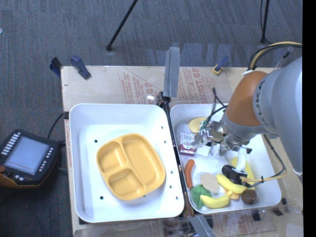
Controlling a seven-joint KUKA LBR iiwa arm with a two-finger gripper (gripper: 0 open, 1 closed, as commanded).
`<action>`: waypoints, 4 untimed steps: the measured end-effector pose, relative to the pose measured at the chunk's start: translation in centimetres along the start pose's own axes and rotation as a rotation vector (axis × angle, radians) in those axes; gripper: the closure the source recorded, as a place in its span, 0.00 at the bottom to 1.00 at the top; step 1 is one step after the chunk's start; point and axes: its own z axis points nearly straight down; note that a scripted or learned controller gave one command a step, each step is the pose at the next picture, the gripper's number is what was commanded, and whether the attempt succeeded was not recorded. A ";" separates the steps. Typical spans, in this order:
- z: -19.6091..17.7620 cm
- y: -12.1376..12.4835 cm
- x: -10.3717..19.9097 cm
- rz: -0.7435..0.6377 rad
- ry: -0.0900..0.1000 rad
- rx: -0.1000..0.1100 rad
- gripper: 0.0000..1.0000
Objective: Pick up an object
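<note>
Objects for picking, toy food such as a banana [230, 183], a red sausage [189, 172] and a green piece [199, 193], crowd the right bin [274, 169], beside the yellow tray [130, 166]. Just above them hangs the gripper [217, 138], presumably lining up; whether it grips anything cannot be told.

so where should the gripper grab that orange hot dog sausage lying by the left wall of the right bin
Judging by its pose, grip the orange hot dog sausage across its narrow middle, coming straight down from above. It lies flat and long, roughly parallel to the right bin's left wall, so fingers should close across its width. The green leafy piece crowds its lower end.
</note>
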 end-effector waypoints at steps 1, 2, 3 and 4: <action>-1.9 4.3 -0.1 -0.261 0.001 0.015 0.00; 0.8 5.9 0.5 -0.263 0.000 0.017 0.00; -0.2 6.0 0.6 -0.267 0.001 0.018 1.00; -9.7 6.3 4.2 -0.350 0.003 0.007 1.00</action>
